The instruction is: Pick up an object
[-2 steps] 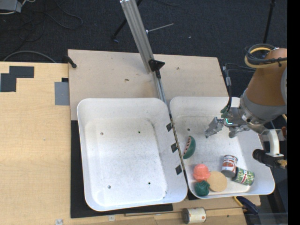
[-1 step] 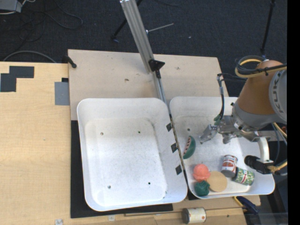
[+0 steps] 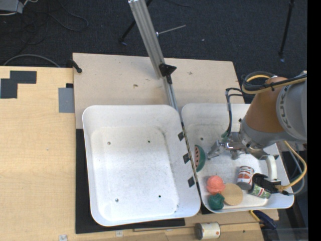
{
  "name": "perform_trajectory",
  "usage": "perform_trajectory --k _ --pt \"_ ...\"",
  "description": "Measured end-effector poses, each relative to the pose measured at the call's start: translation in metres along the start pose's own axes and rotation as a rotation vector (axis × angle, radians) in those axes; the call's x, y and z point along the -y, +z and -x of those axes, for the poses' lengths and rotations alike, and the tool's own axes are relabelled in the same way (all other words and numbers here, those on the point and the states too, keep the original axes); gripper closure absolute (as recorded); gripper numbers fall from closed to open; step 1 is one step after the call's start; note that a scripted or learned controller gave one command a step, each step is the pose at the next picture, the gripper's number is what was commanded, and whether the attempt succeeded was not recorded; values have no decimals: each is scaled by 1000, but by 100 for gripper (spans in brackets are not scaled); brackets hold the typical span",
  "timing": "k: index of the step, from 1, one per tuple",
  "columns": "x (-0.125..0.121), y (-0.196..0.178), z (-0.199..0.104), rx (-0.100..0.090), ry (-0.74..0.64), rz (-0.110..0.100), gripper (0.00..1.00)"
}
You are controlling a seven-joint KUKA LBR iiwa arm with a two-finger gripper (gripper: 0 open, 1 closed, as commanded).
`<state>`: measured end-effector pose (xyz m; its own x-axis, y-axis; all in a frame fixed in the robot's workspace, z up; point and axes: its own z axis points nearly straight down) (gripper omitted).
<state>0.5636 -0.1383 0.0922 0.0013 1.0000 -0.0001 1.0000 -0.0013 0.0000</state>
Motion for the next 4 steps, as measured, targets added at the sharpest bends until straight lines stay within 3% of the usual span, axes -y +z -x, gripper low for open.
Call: perform_trajectory --k 1,4 --pt "0 -10 1 -1 6 -1 100" --pt "-7 -162 17 1 -5 3 100"
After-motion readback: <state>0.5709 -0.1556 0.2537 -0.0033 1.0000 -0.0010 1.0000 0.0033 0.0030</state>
